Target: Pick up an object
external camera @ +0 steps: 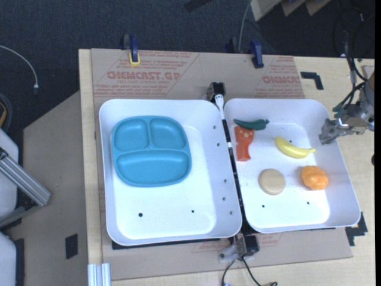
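Where board point(178, 70) reads "CHEMCAST GP", end effector point(331, 131) state unclear, near banana point(294, 148).

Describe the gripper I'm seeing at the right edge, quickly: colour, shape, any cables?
The gripper is a small grey metal piece, blocky and angular, with shiny silver parts behind it near the right bin's rim. Thin dark cables run upward along the frame's right side above it. No markings are legible at this size; its fingers are too small to make out.

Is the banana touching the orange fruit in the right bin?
Apart. The camera view shows bare white bin floor between the banana and the orange fruit, which lies nearer the camera.
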